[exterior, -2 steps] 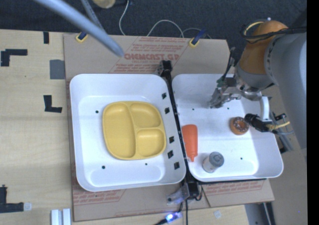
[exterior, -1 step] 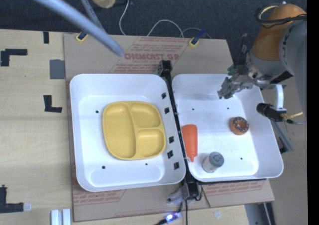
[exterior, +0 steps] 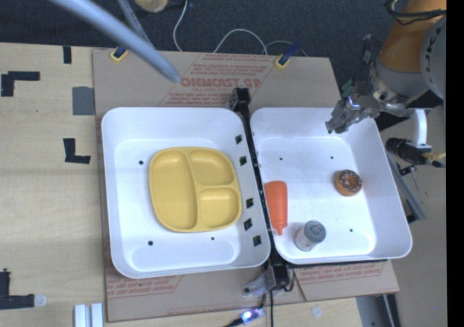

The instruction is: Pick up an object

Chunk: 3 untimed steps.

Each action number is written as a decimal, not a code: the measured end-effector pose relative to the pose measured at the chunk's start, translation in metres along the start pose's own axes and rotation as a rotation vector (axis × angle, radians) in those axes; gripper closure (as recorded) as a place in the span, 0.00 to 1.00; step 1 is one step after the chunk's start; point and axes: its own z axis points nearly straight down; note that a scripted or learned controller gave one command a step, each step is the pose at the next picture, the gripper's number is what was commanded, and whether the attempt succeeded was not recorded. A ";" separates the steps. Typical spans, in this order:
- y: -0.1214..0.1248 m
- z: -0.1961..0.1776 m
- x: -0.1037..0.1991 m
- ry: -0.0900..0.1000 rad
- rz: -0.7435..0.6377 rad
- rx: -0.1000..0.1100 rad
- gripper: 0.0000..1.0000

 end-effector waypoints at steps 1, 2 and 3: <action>0.001 -0.050 -0.009 -0.001 0.000 -0.001 1.00; -0.023 -0.057 0.039 0.001 -0.002 0.003 1.00; -0.047 -0.061 0.088 0.002 -0.003 0.005 1.00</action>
